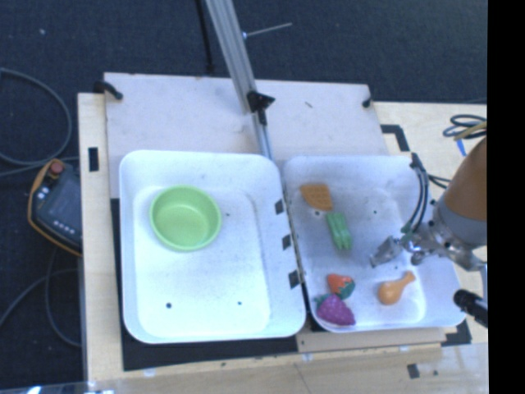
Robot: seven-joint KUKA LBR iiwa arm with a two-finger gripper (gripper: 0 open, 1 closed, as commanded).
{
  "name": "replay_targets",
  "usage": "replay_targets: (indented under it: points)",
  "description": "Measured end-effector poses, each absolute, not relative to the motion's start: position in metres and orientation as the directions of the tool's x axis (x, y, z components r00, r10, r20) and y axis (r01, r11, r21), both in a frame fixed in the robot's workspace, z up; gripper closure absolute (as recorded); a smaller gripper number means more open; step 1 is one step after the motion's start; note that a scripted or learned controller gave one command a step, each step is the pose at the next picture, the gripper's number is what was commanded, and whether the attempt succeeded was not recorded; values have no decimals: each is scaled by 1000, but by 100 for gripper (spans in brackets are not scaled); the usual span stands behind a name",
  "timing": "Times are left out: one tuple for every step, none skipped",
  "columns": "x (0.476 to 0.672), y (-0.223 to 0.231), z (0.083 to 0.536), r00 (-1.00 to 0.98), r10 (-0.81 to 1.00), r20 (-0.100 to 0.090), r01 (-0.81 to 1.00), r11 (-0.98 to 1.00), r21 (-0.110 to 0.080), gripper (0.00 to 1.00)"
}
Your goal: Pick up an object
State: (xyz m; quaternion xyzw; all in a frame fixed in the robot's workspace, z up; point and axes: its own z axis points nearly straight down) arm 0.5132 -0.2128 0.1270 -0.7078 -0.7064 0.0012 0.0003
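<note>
My gripper (399, 257) hangs over the right side of the right bin (371, 177), reaching in from the right. Its two fingers stand apart, open, with nothing between them. Just below it lies an orange toy drumstick (396, 288), apart from the fingers. To the left of the drumstick a red strawberry-like toy (340, 285) sits beside a purple grape bunch (335, 309). Further back lie a green vegetable toy (339, 231) and an orange-brown piece (317, 195).
The left bin (246, 302) holds a light green bowl (185, 217) at its back left. A slanted metal post (238, 56) rises behind the divide between the bins. Cables and a hand pendant (57, 206) lie off the bench at the left.
</note>
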Motion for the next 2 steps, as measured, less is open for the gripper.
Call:
replay_targets:
  points:
    - [515,-214,141,8,1000,-3,1000,-8,5,100]
    - [515,-216,184,0,1000,-3,1000,0,7,100]
